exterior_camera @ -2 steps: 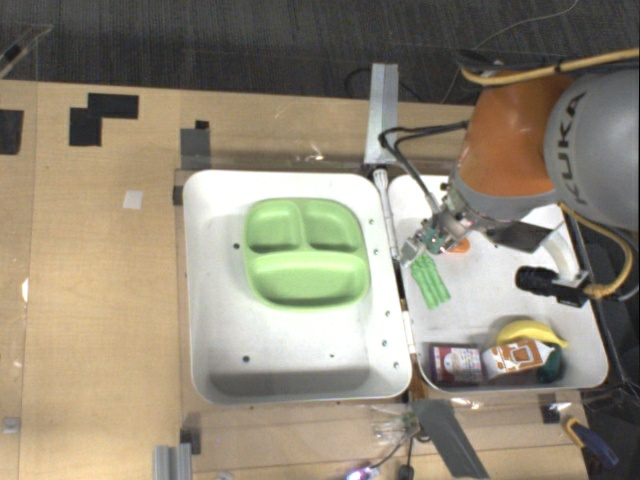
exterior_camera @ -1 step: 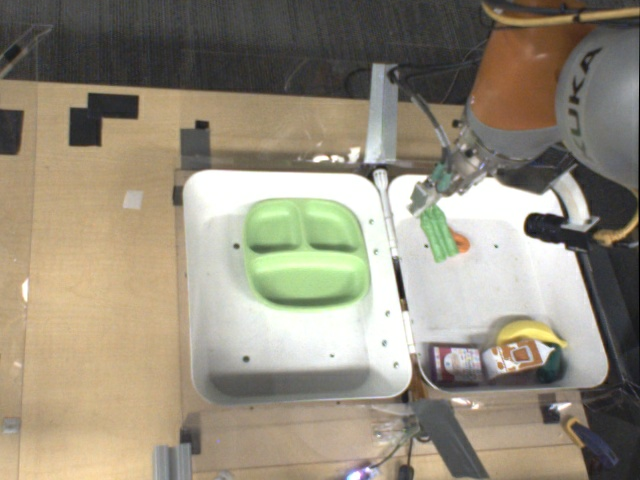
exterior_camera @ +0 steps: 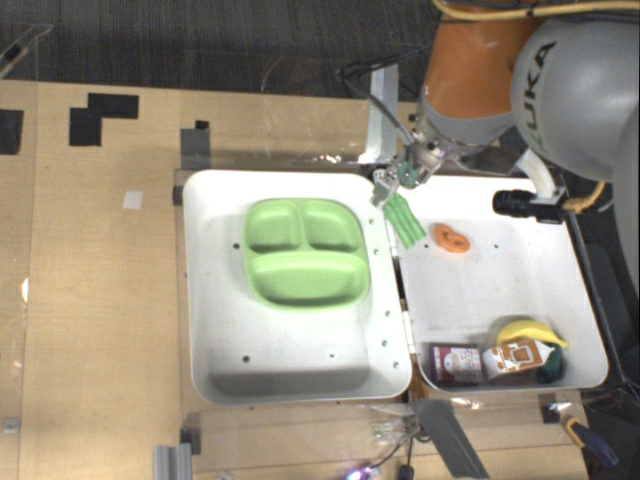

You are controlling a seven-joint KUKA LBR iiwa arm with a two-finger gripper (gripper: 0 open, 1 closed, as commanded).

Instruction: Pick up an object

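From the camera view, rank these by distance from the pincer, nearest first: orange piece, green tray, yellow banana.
1. Orange piece: right bin, just below and right of the pincer.
2. Green tray: left bin, across the divider.
3. Yellow banana: right bin's near corner.

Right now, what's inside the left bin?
A green tray with three compartments lies in the left bin. Whatever is beneath the tray is covered.
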